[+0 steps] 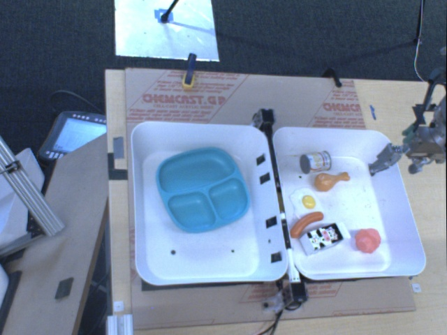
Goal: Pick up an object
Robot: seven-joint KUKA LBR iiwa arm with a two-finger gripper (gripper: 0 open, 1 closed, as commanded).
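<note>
The gripper (388,158) hangs over the right bin's (401,208) upper right edge; I cannot tell how it is set. Nearest, at its nine o'clock, lies the drumstick (330,181), long axis three-to-nine, with the can (316,162) just beyond.

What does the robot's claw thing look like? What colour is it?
The gripper is dull grey metal, with thin fingers poking out over the right white bin. Behind it sits a chunky grey block of brackets and small parts. A thin dark cable hangs down towards it from the top.
</note>
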